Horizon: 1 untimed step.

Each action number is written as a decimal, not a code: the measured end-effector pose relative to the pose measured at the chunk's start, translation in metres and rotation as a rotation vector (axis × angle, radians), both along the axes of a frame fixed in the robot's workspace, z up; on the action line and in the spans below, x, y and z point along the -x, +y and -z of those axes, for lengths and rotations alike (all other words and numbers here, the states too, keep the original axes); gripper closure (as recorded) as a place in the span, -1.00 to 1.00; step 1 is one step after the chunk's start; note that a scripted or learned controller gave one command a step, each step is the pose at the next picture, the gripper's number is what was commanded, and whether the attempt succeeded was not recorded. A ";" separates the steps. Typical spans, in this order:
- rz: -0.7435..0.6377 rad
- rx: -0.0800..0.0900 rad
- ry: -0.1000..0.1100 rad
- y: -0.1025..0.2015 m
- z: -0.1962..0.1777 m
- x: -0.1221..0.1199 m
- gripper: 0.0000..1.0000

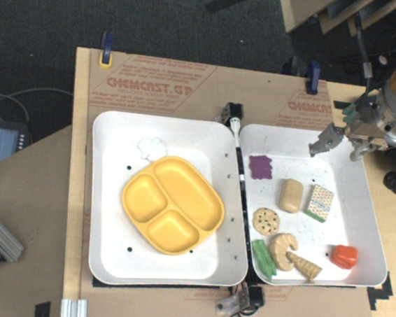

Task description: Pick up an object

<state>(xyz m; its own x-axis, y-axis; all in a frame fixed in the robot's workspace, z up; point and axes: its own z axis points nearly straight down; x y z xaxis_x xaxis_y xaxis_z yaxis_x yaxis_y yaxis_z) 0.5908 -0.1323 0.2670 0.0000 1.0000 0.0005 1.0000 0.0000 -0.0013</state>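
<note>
The right bin held the pickings: a tan block stood upright near its middle, long axis running up and down the view, smooth and matte like moulded foam. It lay below and to the left of the gripper, which hung over the bin's far edge with two fingers spread apart, one at each side, nothing between them. By my read, the block was the nearest solid target, so the move would call for a reach down and leftward.

Around it: a flat purple piece to its upper left, a speckled sponge just beside it on the right, a round cookie below, then a green strip, a cone and a glossy red-orange piece. In the left bin sat a yellow plate, three compartments, smooth plastic.
</note>
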 end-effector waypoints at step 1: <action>0.000 0.007 -0.008 -0.009 0.186 0.012 -1.00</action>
